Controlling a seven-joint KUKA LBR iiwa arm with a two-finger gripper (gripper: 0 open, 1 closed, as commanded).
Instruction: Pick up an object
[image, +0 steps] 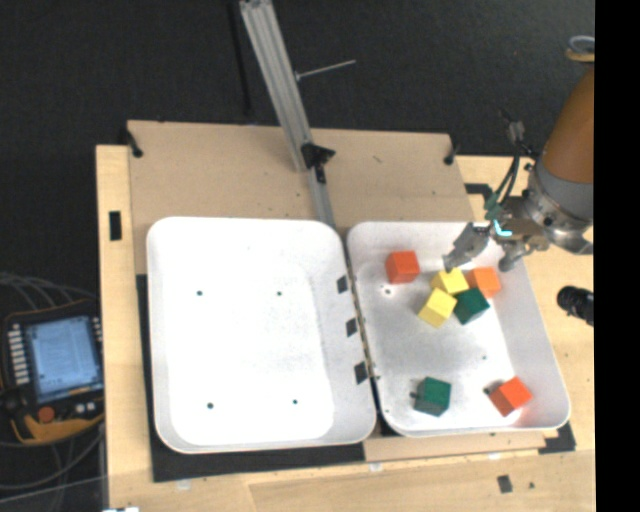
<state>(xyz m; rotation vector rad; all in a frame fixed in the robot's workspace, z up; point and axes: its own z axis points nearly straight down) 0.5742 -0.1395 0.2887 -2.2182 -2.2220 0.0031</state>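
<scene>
Camera view: gripper (487, 243) hovers above a cluster of small blocks at the far side of the right bin (530, 330).
Jaws look spread and hold nothing. Just below sits a yellow block (452, 281), touching another yellow block (436, 307), a green block (471, 306) and an orange block (487, 279); likely light, rigid and smooth, best pinched across opposite flat faces.

No text, label, brand, number or sign can be read. The pendant (55, 365) left of the bench has a lit bluish screen, but whatever stands on it is too blurred to make out. The blocks carry no visible markings.
</scene>
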